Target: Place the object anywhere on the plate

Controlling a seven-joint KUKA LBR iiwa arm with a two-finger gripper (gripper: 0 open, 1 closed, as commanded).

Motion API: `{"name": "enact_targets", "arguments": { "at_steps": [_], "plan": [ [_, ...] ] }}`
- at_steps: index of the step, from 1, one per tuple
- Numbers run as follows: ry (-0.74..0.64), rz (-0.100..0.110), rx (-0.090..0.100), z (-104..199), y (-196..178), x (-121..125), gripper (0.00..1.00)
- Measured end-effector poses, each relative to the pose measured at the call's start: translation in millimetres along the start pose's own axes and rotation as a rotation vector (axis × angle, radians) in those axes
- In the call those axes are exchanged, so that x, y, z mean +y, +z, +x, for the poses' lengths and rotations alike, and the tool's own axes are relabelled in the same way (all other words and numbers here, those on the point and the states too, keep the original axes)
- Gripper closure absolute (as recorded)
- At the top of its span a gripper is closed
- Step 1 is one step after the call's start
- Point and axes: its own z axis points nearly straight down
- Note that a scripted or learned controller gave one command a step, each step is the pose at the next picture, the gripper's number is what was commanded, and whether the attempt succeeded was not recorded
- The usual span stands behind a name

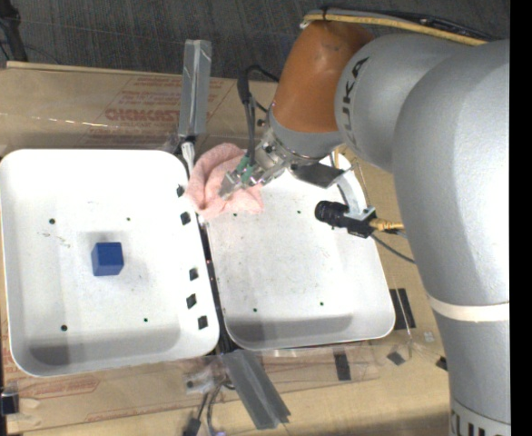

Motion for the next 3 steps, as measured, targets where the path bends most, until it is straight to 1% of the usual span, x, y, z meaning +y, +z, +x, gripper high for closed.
{"name": "enact_targets", "arguments": {
  "at_steps": [1,3],
  "plan": [
    [-0.008,0.000,0.001,0.5,-39.7,0.9,1.00],
    [-0.820,0.002,0.003,98.1,-25.0,1.9,1.00]
  ]
}}
